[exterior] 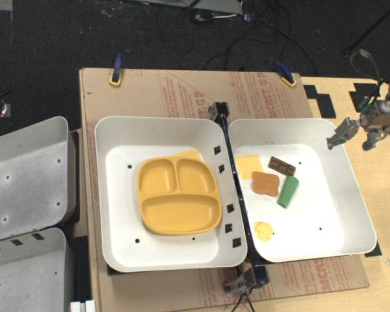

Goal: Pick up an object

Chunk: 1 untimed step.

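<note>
Two shallow white bins sit side by side on a sheet of brown board. The left bin (pixel 110 174) holds a yellow divided tray (pixel 179 196), which lies flat and fills most of its floor. A pale yellow flat piece (pixel 194 155) peeks out from under the tray's edge at about 1 o'clock.

The right bin (pixel 338 220) holds a small cluster of things toward its left half. A pale yellow square (pixel 248 166) lies close to the wall between the bins. At about 4 o'clock from it, touching or nearly so, is an orange-brown toast-like piece (pixel 266 184). A dark brown bar (pixel 281 166) lies tilted at 12 to 1 o'clock from the toast piece, just beside it. A green cylinder (pixel 288 192) lies on its side at 3 o'clock from the toast piece, right against it, its long axis running from 1 to 7 o'clock. A small yellow lump (pixel 263 231) sits apart from the others, at 6 o'clock from the toast piece, near the bin's front wall.

The gripper (pixel 355 137) hangs at the right bin's far right corner, at about 2 o'clock from the cluster and well apart from it. Its two fingers are spread, one grey finger (pixel 342 134) pointing out over the bin's rim, and nothing sits between them.

Two blue and yellow clamps (pixel 116 70) hold the board's far edge.
</note>
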### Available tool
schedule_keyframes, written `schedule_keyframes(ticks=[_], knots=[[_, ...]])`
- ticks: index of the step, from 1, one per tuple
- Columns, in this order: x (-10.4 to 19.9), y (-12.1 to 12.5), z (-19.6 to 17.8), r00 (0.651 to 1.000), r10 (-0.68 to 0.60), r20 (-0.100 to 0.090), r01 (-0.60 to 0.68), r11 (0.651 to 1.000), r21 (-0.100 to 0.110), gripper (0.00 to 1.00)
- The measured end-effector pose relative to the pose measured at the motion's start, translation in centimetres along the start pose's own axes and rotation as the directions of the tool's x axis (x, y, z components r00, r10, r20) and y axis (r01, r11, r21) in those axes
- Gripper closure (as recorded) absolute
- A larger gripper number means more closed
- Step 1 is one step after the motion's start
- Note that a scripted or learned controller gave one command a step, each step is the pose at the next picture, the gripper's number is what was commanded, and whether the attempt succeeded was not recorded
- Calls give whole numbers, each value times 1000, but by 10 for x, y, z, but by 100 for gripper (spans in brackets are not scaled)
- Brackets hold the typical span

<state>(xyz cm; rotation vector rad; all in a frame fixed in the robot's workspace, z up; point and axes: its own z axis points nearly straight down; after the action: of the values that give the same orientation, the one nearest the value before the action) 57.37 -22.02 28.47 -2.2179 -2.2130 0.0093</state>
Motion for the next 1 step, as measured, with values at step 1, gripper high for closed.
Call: schedule_keyframes(ticks=[1], knots=[[1, 2, -6, 1000, -3, 3, 3, 1000, -11, 0]])
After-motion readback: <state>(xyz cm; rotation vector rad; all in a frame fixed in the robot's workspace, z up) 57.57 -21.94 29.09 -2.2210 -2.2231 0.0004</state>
